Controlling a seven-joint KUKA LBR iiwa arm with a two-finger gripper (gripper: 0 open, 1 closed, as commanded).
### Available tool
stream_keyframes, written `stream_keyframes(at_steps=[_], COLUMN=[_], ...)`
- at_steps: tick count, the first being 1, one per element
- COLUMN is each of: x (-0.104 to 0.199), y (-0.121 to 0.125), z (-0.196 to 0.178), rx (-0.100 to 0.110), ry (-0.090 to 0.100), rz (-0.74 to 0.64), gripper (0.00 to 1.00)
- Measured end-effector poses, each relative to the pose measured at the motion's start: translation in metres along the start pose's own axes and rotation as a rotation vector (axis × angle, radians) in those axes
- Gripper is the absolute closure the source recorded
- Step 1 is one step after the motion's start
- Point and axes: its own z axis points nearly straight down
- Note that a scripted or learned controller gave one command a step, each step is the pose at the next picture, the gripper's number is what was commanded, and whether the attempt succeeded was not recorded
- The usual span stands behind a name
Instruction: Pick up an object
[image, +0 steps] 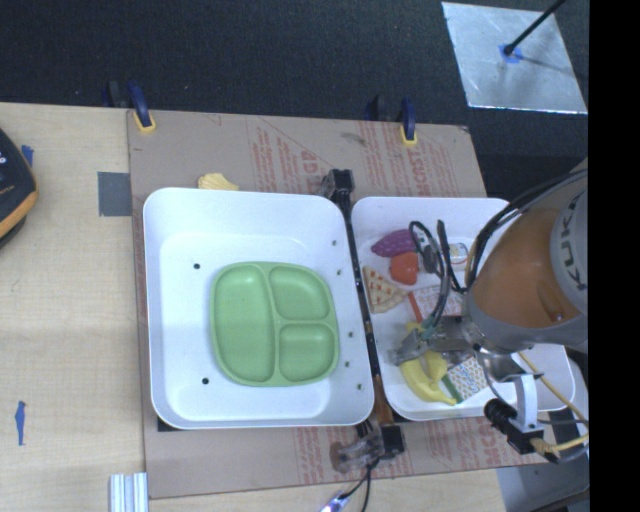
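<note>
The right bin (470, 208) holds several small toy foods: a purple eggplant (393, 242), a red tomato (404, 267), a tan waffle-like wedge (381, 289), a yellow banana (424, 380) and a small checkered piece (465, 378). My gripper (420, 342) hangs low in this bin, just above the banana's upper end and beside the wedge. The grey and orange wrist (520, 275) covers the bin's right half. Nothing can be seen held in the gripper.
The left bin (170, 300) holds a green divided plate (273, 322). A yellow object (216, 182) lies on the cardboard behind that bin. Blue clamps (407, 115) hold the cardboard's far edge. Black cables (440, 250) loop above the tomato.
</note>
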Motion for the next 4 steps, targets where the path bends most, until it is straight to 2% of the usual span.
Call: stream_keyframes(at_steps=[2,3,4], x=[-0.008,-0.009,0.086], y=[0.000,0.000,0.097], z=[0.000,-0.010,-0.102], rx=[-0.003,-0.002,-0.004], ry=[-0.001,-0.002,0.001], rz=[-0.001,-0.002,-0.003], gripper=[0.00,1.00,1.00])
